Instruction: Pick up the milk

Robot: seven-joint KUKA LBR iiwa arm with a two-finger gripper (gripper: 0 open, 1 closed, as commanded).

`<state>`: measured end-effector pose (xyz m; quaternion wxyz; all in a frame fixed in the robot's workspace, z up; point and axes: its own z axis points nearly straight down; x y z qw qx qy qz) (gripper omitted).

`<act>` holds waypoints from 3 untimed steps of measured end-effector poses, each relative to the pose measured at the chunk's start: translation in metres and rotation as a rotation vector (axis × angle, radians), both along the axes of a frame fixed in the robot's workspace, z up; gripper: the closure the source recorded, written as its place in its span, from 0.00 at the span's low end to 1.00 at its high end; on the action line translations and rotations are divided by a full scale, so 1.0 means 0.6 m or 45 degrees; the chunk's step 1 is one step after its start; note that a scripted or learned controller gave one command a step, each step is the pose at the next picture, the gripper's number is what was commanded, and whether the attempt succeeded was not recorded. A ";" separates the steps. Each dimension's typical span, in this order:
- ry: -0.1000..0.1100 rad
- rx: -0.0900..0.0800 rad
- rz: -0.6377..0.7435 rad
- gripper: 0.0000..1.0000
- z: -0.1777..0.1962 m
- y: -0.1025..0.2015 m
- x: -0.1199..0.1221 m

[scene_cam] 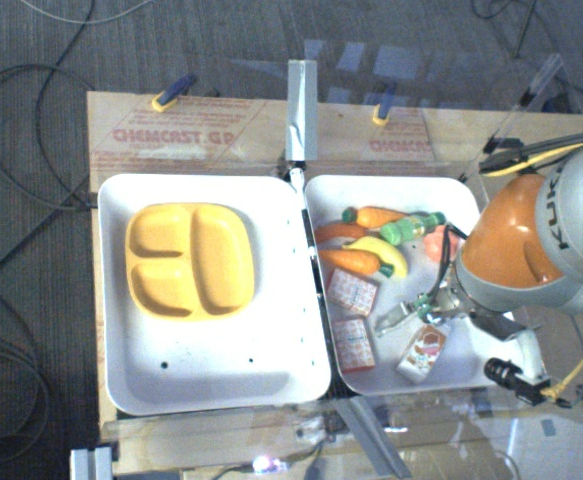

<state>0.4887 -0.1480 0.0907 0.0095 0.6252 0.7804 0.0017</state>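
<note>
Beside the yellow tray (pixel 191 260), which sat alone in the left bin (pixel 121 368), we counted in the right bin (pixel 466 200) one milk carton (pixel 422 353), three carrots (pixel 356 261), one banana (pixel 389 253), one green bottle (pixel 408 229) and two checkered packets (pixel 351 293). Just above the milk, the gripper (pixel 411 313) hung spread apart, grasping nothing.

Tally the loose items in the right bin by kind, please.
Orange toy carrots: 3
Yellow toy banana: 1
Green plastic bottle: 1
Pink-patterned flat packets: 2
Small white milk carton: 1
Total: 8, as far as the arm lets me see.
</note>
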 end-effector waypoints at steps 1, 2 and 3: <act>-0.006 -0.005 -0.048 0.00 0.001 0.037 0.000; 0.024 0.011 -0.221 0.00 0.058 -0.077 -0.009; 0.010 -0.001 0.152 0.00 -0.001 0.006 -0.004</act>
